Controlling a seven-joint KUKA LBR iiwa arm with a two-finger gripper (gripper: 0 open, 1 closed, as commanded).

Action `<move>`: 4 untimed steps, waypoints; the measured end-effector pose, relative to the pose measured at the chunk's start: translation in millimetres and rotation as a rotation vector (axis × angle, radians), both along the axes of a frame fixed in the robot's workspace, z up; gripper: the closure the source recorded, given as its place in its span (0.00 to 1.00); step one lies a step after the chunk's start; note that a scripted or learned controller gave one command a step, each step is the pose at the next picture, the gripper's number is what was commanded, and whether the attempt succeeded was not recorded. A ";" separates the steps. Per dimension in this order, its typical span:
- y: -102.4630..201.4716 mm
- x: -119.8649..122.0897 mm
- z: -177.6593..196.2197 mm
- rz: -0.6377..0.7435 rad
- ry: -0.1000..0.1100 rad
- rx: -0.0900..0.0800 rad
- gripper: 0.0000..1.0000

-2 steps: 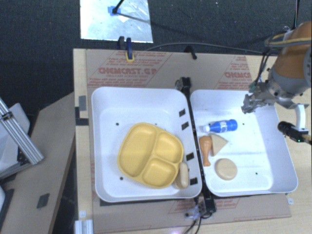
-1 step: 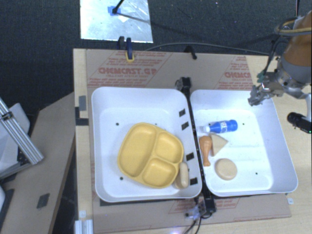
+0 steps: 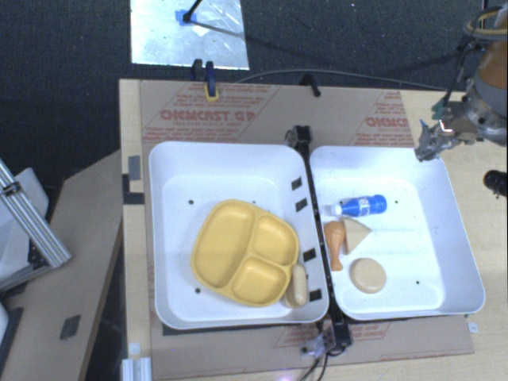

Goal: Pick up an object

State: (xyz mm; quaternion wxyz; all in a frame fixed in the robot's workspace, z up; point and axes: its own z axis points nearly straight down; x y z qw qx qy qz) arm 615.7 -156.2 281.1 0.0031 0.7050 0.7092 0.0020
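The right bin [image 3: 444,213] holds a blue bottle with a white cap [image 3: 361,206], an orange drumstick-shaped piece [image 3: 336,243], a tan wedge [image 3: 356,232] and a round beige disc [image 3: 368,275]. In the left bin [image 3: 178,173] lies a yellow sectioned tray [image 3: 246,252] with a tan bread-like piece [image 3: 298,285] at its right edge. My gripper [image 3: 429,148] hangs above the right bin's far right corner, well away from the objects. Nothing shows between its fingers.
A black divider with clips [image 3: 313,221] runs between the two bins. A blue and yellow clamp [image 3: 209,76] sits at the cardboard's far edge. A shiny metal sheet [image 3: 187,22] lies beyond it. An aluminium rail [image 3: 28,217] stands at the left.
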 end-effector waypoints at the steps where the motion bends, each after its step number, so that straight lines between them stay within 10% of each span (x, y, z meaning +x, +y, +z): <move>1: -0.1 1.0 20.2 0.000 0.003 0.000 1.00; 4: 161.6 -31.8 -20.0 0.003 0.007 0.003 1.00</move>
